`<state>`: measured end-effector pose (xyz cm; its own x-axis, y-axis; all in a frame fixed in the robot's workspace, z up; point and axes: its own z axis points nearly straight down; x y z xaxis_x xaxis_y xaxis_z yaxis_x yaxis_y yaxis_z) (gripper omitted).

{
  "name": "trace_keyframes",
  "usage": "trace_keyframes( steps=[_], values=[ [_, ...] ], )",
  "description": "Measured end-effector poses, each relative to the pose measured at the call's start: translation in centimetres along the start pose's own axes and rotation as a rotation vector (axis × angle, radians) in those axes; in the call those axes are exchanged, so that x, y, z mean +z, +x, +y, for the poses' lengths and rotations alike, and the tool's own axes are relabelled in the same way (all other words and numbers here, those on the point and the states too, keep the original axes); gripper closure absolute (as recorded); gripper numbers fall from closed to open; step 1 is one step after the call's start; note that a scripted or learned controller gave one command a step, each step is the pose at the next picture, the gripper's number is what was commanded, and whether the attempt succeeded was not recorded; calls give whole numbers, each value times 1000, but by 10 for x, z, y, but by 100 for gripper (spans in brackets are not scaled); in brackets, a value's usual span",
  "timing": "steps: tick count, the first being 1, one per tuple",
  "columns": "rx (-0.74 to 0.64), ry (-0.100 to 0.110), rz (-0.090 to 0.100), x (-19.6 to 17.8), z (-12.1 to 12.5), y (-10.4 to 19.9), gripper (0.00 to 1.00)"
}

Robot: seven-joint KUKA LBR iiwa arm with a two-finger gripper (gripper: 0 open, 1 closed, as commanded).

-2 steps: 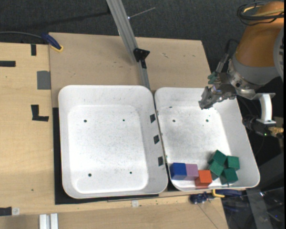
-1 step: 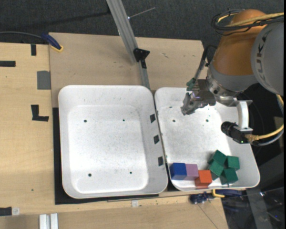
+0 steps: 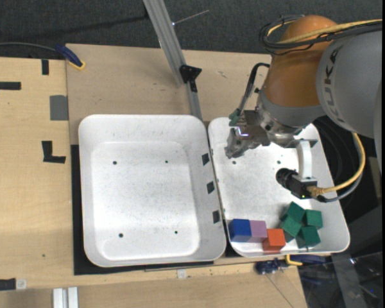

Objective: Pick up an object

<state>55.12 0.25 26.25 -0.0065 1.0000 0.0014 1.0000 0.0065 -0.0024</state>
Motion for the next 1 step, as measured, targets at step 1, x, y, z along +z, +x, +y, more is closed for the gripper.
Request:
trace_keyframes(
  steps=[1],
  values=[
    [0, 0, 0, 2, -6, 46, 100]
  ],
)
